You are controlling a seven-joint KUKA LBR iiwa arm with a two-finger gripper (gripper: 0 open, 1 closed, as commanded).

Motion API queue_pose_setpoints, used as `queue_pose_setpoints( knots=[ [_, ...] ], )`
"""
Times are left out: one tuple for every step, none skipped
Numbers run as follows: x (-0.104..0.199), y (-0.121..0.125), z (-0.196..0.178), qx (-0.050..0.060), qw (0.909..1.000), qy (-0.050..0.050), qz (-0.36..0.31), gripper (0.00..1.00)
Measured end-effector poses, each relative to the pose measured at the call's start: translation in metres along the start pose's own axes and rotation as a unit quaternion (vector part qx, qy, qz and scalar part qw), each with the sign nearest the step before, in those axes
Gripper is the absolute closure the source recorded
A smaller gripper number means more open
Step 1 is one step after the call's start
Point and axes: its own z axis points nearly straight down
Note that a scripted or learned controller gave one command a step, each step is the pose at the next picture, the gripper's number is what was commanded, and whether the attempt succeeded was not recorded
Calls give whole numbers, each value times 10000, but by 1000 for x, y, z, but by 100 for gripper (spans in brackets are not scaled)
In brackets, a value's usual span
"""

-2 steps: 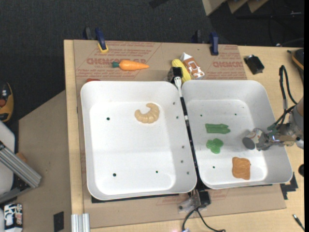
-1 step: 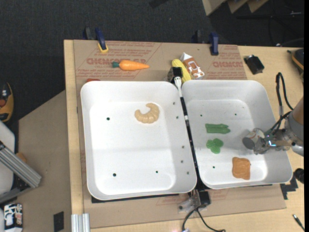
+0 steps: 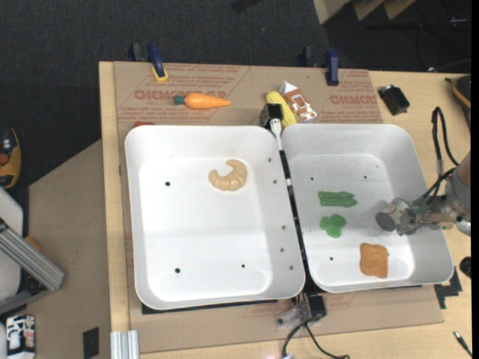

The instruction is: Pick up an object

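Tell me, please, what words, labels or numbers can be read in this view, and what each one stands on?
"CHEM...": red print on the cardboard sheet under the bins, at upper left, partly hidden by the toy carrot; the rest is too blurred.
Matching red print at upper right: too blurred to read.
Small packet behind the bins: print too small to read.

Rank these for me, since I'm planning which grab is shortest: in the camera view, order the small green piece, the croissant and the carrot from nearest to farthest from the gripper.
From the gripper:
1. Small green piece, right bin, just to the gripper's left in the view.
2. Croissant, left bin.
3. Carrot, on the board behind the left bin.
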Motion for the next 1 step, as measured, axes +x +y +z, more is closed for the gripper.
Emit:
queue_pose_setpoints(
  knots=[
    [-6,-1,29,27,10000,13,2,100]
  ],
)
